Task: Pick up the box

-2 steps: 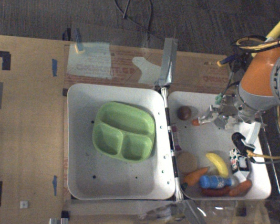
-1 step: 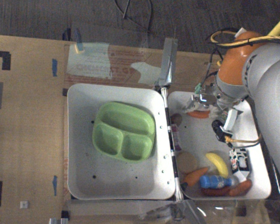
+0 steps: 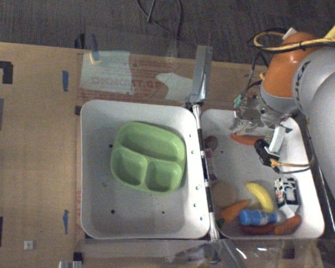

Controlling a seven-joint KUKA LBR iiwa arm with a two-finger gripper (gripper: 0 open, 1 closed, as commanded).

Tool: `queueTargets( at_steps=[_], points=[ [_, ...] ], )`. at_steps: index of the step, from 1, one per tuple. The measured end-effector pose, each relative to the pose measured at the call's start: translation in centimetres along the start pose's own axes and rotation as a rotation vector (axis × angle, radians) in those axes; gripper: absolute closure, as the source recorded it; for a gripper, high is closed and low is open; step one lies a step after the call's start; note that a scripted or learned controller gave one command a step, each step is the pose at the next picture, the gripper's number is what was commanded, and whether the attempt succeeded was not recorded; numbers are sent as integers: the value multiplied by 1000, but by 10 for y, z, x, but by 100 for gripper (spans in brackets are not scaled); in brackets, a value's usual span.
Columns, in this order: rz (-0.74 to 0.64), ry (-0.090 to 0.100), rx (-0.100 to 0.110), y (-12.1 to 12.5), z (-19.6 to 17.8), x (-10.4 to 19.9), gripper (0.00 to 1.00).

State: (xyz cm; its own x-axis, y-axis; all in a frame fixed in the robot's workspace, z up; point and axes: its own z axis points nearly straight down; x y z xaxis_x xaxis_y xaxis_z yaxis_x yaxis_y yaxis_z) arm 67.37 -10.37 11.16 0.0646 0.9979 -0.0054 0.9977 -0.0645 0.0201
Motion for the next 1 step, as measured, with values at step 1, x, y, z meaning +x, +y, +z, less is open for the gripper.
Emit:
queueTargets(
  at_steps=[1],
  points=[
    [501, -1, 20, -4, -114, -12, 100]
  ],
)
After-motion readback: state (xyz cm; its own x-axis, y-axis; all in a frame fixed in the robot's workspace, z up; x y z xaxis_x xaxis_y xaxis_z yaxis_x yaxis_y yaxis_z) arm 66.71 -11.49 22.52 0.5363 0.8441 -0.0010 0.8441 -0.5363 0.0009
